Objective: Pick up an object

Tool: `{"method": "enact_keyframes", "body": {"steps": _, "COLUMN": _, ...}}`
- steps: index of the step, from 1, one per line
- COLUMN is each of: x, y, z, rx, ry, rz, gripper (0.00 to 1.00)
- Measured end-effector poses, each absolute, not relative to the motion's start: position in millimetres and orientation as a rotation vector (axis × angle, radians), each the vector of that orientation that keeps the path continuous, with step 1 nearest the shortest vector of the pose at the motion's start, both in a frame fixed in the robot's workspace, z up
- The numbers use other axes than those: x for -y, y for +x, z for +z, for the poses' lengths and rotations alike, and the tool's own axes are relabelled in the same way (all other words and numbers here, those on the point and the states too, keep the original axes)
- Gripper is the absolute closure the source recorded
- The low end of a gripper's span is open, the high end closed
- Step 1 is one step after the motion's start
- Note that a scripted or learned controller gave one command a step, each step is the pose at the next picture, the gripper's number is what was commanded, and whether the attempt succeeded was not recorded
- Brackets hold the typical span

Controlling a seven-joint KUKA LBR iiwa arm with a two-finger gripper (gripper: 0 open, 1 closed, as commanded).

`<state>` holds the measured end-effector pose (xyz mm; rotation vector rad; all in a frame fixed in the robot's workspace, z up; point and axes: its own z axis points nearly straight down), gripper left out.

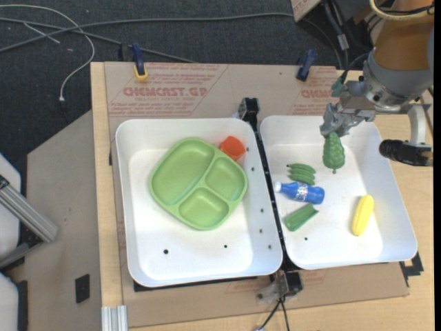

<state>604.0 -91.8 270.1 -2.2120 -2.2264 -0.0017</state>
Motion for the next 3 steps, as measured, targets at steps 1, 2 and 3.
{"method": "enact_keyframes", "body": {"steps": 1, "x": 31.1, "y": 592.2, "z": 258.1, "rx": 2.225, "ry": -2.211, "rz": 0.000, "gripper": 1.00}}
{"method": "enact_keyframes", "body": {"steps": 2, "x": -24.9, "y": 592.2, "z": 242.2, "rx": 2.225, "ry": -2.211, "rz": 0.002, "gripper": 1.00}}
{"method": "enact_keyframes", "body": {"steps": 3, "x": -83.1, "y": 594.8, "z": 236.0, "rx": 2.226, "ry": -2.214, "rz": -0.001, "gripper": 1.00}}
